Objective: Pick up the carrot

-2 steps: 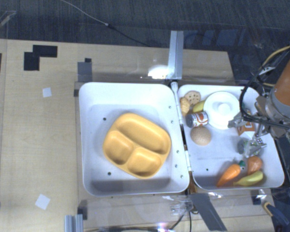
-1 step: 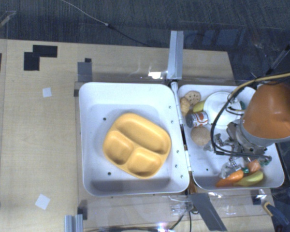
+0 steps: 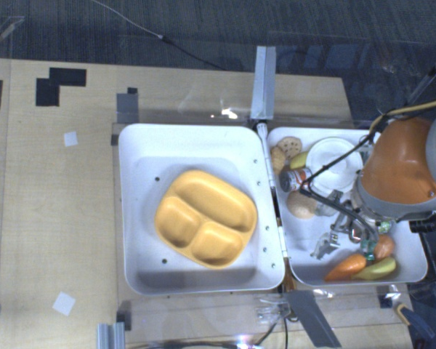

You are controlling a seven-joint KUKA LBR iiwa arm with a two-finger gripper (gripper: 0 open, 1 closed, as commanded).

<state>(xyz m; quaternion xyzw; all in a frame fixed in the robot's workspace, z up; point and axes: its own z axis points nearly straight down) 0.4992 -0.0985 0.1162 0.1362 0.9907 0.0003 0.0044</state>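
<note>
The arm (image 3: pixel 400 169) hangs over the right bin (image 3: pixel 299 257); its gripper (image 3: pixel 334 240) seems spread apart, holding nothing; the carrot (image 3: pixel 346 267) lies just below it, beside a yellow-green fruit (image 3: pixel 378 269).

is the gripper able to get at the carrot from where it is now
Probably yes. The gripper hangs just above-left of the carrot in the right bin, nothing between them, though a yellow-green fruit lies against the carrot's far side.

Robotics lab, wooden bench (image 3: pixel 51 217), two white bins (image 3: pixel 131 195), grey arm (image 3: pixel 403 166)
</note>
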